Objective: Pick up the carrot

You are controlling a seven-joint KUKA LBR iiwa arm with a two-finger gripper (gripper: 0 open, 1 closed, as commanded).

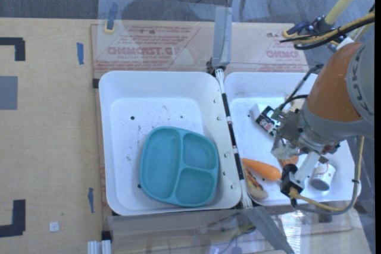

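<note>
The orange carrot (262, 169) lies in the right bin (250, 87), near its front left corner, pointing left to right. My gripper (285, 151) hangs low over the bin just right of the carrot's thick end, under the grey wrist and orange band. Nothing shows between its fingers. A small orange patch (290, 159) shows right under the gripper; I cannot tell what it belongs to.
A teal divided plate (178, 167) lies in the left bin (119, 87). In the right bin, a small black and white item (265, 118) sits behind the gripper, and a beige-brown piece (257, 188) lies in front of the carrot by the wall between the bins.
</note>
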